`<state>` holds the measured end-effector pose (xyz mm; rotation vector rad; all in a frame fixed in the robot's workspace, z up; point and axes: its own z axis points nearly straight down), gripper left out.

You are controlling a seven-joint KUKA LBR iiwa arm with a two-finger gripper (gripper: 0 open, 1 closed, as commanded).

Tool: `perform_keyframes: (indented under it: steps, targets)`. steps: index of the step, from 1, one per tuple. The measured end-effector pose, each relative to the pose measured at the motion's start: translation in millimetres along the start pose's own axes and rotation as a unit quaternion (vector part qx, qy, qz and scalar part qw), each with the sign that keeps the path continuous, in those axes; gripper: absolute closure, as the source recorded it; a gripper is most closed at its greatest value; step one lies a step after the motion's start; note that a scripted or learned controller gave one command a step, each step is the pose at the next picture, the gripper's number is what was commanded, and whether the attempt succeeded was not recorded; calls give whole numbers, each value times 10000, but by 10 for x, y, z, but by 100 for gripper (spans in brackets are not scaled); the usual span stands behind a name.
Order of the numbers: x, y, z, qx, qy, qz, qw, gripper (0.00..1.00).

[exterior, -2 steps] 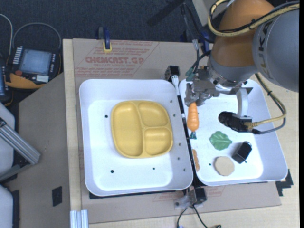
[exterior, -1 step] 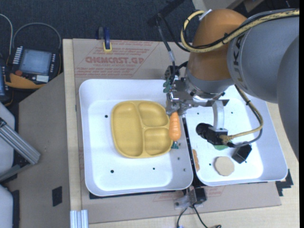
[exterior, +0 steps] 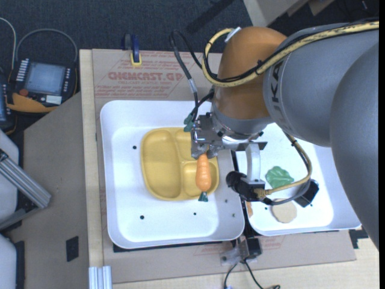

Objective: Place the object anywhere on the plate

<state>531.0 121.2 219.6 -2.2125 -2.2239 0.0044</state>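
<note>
Now carrot on plate (rt edge) — gripper above.

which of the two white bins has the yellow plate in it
The left bin holds the yellow plate; the right bin holds just a green piece and a tan disc.

Open room over the yellow plate left half and white bin floor; blocked rightward by carrot and arm.

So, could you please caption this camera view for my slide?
Gripper poised over a toy carrot lying on the yellow plate's right edge.
</note>
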Motion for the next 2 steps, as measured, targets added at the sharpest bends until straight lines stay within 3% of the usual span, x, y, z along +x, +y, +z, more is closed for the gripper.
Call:
perform_keyframes:
  steps: [1, 2]
  targets:
    - [202, -26, -140, -31, -1, 13, 10000, 100]
    - [191, -24, -134, -27, -5, 23, 10000, 0]
